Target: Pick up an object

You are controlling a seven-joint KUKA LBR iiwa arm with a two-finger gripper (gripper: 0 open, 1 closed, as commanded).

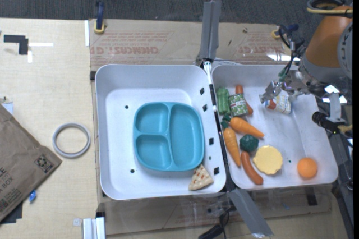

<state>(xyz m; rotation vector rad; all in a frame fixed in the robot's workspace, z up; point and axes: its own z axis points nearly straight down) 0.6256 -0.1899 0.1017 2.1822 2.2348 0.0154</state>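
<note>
- Your bench (45,97) is pale wood under a dark carpeted floor, with a cardboard sheet (151,41) lying behind the two white bins.
- On the bench's left side you have a grey tape ring (71,139), and a brown cardboard box (19,168) pokes in at the front-left corner.
- The left bin (112,92) holds a teal divided tray (169,136) near its middle; a pizza-slice toy (201,179) lies at the bin's front-right corner, just touching the tray's corner.
- The right bin (322,145) carries the toy food. Along its left wall you see a green vegetable (223,102), a small green-and-red packet (238,104), two carrots (245,127), and a dark green broccoli piece (249,143).
- Toward that bin's front edge lie a red sausage (252,168), a yellow round piece (267,160) touching it, and an orange ball (307,168) near the front-right corner, apart from the rest.
- The arm (328,41) reaches in over the right bin's back-right corner, and the gripper (279,99) hangs low near the back of that bin.
- A small whitish object with a red patch (282,104) sits right at the fingertips; you cannot tell whether the gripper is spread or pinching it.
</note>
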